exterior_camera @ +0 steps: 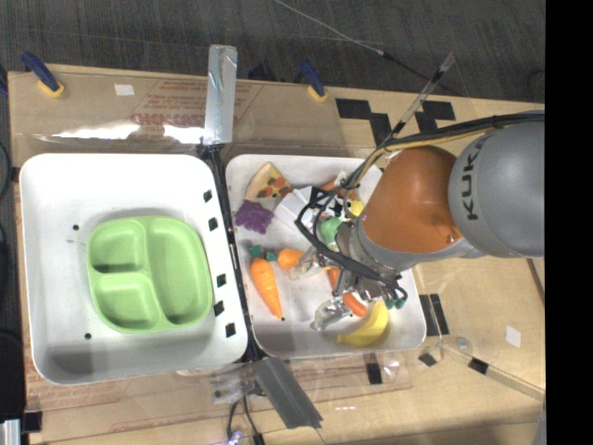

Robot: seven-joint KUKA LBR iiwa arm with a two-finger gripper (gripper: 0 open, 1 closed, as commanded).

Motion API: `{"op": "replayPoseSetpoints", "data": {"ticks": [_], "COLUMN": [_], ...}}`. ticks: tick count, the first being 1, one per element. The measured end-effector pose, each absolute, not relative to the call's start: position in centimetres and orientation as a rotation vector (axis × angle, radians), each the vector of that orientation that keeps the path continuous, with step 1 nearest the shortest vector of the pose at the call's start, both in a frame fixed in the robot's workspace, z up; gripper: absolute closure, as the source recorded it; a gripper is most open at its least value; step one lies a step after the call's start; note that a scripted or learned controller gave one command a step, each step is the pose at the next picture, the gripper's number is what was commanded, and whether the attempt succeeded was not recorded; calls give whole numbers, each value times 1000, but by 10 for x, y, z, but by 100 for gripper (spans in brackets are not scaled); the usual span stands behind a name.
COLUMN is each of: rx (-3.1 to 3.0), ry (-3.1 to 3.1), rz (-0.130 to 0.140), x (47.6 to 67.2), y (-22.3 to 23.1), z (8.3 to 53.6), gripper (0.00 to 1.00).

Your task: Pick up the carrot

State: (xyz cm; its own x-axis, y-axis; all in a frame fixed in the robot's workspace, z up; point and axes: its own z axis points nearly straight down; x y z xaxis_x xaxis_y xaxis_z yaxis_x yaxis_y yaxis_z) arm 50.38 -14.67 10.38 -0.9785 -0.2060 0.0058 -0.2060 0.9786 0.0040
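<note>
Orange tapered plastic carrot [267,286] lies left of the end effector [339,310] in the right white bin [278,343], long axis near-far, tip nearward; end effector state indeterminable.

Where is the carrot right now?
The carrot lies in the right bin, near its left wall, below the purple item, with the gripper and banana off to its right.
</note>
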Motion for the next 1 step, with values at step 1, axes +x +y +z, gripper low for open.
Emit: {"op": "replayPoseSetpoints", "data": {"ticks": [1], "rx": [342], "ry": [-3123], "rz": [-1], "x": [507], "y": [-145], "z": [116], "gripper": [100]}}
